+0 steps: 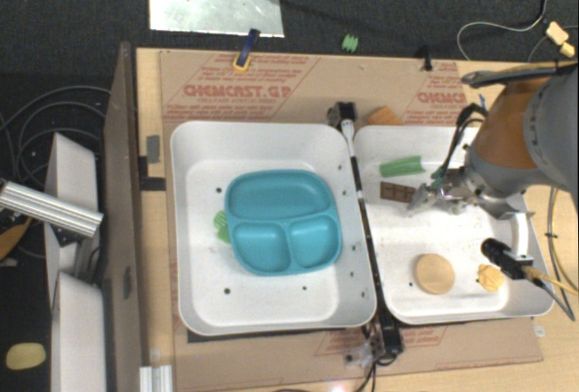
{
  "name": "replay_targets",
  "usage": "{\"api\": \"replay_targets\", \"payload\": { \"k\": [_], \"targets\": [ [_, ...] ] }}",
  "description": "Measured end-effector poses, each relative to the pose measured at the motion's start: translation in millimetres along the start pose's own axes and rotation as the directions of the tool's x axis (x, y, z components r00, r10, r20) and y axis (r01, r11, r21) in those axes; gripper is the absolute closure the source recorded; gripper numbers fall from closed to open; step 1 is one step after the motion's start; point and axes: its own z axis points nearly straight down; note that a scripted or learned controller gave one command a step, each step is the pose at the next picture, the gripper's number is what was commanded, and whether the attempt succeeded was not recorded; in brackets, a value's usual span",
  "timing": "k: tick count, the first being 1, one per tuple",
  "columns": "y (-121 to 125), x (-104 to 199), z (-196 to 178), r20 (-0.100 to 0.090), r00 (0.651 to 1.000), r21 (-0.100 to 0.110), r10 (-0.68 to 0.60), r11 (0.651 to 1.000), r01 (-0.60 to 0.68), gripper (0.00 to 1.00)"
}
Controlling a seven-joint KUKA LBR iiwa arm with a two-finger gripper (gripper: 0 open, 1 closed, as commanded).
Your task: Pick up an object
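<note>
My gripper (422, 196) reaches in from the right and hovers low over the back of the right bin (398, 304). Just left of its tip lies a small brown block (393, 192), very close to it, and I cannot tell whether they touch. A green cylinder (401, 167) lies a little behind the block. A round tan disc (434, 273) rests near the front of the same bin, with a small yellow-orange lump (489, 277) to its right.
The left bin (194, 200) holds a blue divided tray (282, 220) with a green piece (220, 223) peeking out at its left edge. A black divider (357, 200) runs between the bins. An orange piece (384, 116) lies on the cardboard behind the right bin.
</note>
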Motion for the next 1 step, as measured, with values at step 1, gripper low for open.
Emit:
{"api": "replay_targets", "payload": {
  "k": [1],
  "targets": [
    [91.9, 10.2, 2.7, -0.004, 1.000, 0.040, -0.010, 0.999, 0.010, 0.00]
  ]
}}
